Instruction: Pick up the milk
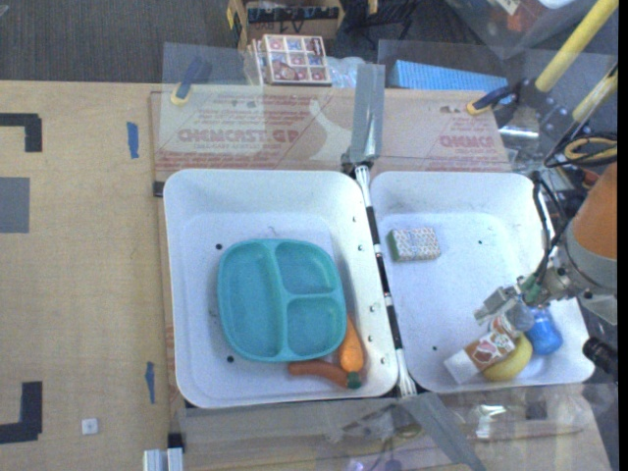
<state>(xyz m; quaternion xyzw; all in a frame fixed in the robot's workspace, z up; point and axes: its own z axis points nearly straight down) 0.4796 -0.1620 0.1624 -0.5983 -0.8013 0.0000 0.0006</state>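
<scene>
The milk (481,351) is a small white carton with a red and orange front. It lies tilted in the front right part of the right bin (461,204). A yellow fruit (512,362) rests against its right side, and a blue object (546,338) sits just behind that. My gripper (510,304) reaches in from the right and hangs directly over the carton's upper end, very close to it. I cannot tell whether it touches the carton. The grey wrist with its orange band (599,229) hides the bin's right wall.
A small speckled green and beige box (414,244) lies in the back left of the right bin. The left bin (196,204) holds a teal divided plate (283,298), with an orange carrot (352,346) and a red-orange vegetable (319,371) at its front right corner.
</scene>
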